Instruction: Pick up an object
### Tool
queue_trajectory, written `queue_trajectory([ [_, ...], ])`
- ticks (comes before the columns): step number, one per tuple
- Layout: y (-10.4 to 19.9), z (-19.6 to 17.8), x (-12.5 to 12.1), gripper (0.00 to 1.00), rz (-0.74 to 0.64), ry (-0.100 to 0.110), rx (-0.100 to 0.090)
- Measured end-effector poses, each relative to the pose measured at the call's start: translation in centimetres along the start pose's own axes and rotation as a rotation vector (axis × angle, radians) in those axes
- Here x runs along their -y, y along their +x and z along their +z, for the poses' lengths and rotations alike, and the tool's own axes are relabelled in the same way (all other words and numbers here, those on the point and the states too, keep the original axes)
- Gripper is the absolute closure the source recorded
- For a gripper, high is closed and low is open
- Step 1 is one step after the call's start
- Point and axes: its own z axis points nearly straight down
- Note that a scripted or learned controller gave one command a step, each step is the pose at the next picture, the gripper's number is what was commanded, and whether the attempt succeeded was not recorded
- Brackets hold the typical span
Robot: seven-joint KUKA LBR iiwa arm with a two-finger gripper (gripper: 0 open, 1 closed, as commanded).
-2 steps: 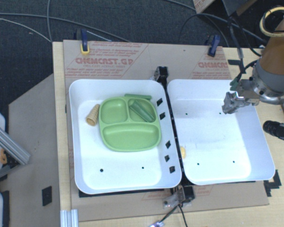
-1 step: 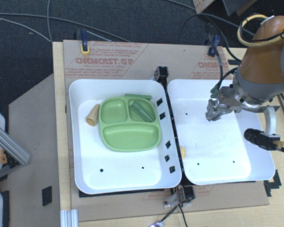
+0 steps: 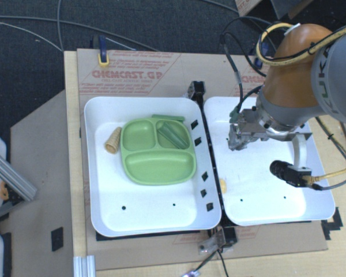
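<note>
My gripper (image 3: 238, 141) hangs over the upper left part of the right bin (image 3: 259, 209), below the grey wrist and orange band (image 3: 297, 45). I see nothing held in it. A green divided plate (image 3: 155, 166) lies in the left bin (image 3: 144, 215). A darker green piece (image 3: 174, 134) rests in the plate's upper right compartment. A tan cone (image 3: 112, 140) lies just left of the plate. A small yellowish bit (image 3: 222, 184) sits at the right bin's left edge, below and left of the gripper.
A black clip strip (image 3: 202, 154) runs along the divider between the bins. A black fitting with a yellow cable (image 3: 288, 173) hangs off the arm over the right bin's right side. Cardboard (image 3: 127, 71) underlies both bins.
</note>
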Motion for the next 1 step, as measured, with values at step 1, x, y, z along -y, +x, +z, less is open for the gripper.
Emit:
queue_trajectory([
  [1, 4.59, 0.69, 0.91, 1.0, 0.0, 0.0, 0.0],
])
